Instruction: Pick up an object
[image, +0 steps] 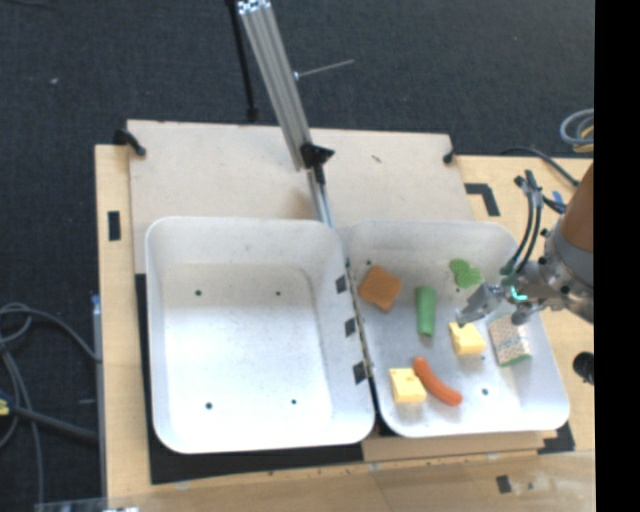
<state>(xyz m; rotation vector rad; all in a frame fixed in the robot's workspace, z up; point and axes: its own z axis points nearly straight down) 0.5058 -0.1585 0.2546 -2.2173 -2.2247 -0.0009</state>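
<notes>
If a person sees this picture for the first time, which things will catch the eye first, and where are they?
The bright small objects in the right bin: an orange sausage beside a yellow block near the front, a green stick and a brown block further back. The gripper hangs over that bin's right side, above another yellow block and a speckled sponge.

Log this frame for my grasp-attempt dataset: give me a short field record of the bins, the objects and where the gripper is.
left bin: bare white floor
right bin: holds all the objects
objects: brown block; green cylinder; green lump; yellow cube; yellow block; orange sausage; speckled sponge
gripper: low over the right bin's right side, between green lump and speckled sponge
grasp: nothing visibly held
</notes>
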